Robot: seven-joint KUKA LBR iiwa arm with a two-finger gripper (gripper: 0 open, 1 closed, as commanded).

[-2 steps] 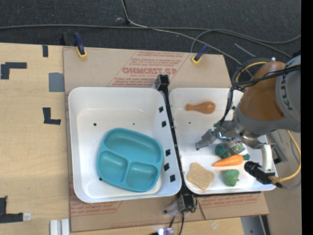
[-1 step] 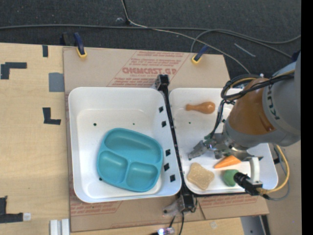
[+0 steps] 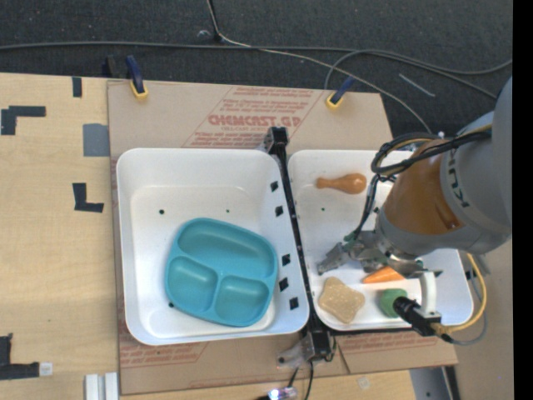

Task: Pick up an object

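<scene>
Jaw state cannot be determined: the gripper (image 3: 337, 257) is seen as dark metal parts projecting leftward from beneath the arm's wrist in the right bin (image 3: 304, 223), and whether they stand apart or together is not resolved. Nothing is seen between them.

Four candidate objects are recorded in the right bin. An orange carrot-shaped piece (image 3: 385, 277) lies just beside the gripper, partly hidden under the wrist. A tan, bread-like slab (image 3: 341, 300) lies below the gripper, near the bin's front wall, apart from the metal parts. A green object (image 3: 387, 302) is noted to the right of the slab, with a dark cylindrical fitting of the arm overlapping it. A tan drumstick-shaped item (image 3: 343, 183) lies near the back wall of the same bin, well apart from the gripper.

The arm (image 3: 441, 198) is observed reaching in from the right, its orange band above the wrist, with black cables looped about it.

In the left bin (image 3: 133, 223) a teal divided tray (image 3: 221, 271) with three compartments is recorded, lying flat toward the front.

Both bins are set side by side on a cardboard sheet (image 3: 241, 115) with red printing, held at its far edge by two clamps (image 3: 136, 79).
</scene>
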